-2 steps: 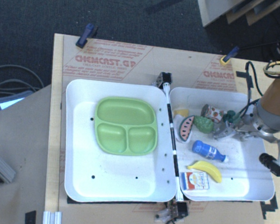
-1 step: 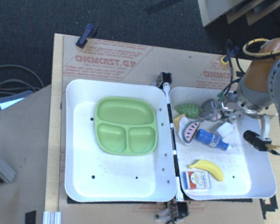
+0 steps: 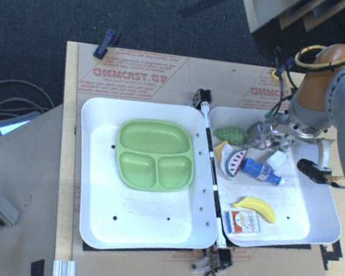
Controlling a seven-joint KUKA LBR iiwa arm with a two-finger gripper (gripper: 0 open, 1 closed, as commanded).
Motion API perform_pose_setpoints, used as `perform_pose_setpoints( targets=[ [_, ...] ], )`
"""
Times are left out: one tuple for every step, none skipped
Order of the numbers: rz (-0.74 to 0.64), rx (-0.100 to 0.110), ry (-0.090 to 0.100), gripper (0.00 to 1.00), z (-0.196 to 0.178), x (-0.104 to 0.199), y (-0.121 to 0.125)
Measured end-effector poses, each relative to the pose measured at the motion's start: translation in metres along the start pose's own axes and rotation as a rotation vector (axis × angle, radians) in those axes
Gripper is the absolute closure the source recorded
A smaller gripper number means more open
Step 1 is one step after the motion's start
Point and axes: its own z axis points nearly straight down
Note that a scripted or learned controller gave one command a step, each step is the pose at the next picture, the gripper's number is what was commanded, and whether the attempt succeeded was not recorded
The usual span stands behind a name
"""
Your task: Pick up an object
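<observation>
Here the tool (image 3: pixel 269 135) sits low in the upper part of the right bin (image 3: pixel 321 208), a cluster of grey metal parts at the end of the arm (image 3: pixel 344 79), which reaches in from the upper right of the frame with its orange band bent over the bin's far edge. Whether the tool is released or clenched cannot be told from this angle, and nothing shows plainly in its grasp.

Just below it lies a blue bottle (image 3: pixel 260 170) on its side, smooth plastic with a pale cap end toward the right. To the left is a green leafy toy (image 3: pixel 230 134), bumpy in surface, and beneath that a watermelon slice (image 3: pixel 233 162), curved, red with dark seeds and a white rind. Lower in the bin rests a yellow banana (image 3: pixel 256 207), glossy and crescent-shaped, and beside it a small red and white carton (image 3: pixel 241 222), flat and boxy.

The left bin (image 3: pixel 91 214) carries a pale green divided plate (image 3: pixel 155 154), matte with rounded corners and three compartments. Both bins stand on a table (image 3: pixel 142 73) covered with printed brown cardboard.
</observation>
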Motion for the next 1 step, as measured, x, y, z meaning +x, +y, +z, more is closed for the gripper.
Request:
perform_pose_setpoints(
  targets=[
    [0.001,0.0,0.0,0.0,0.0003,0.001,0.0]
  ],
)
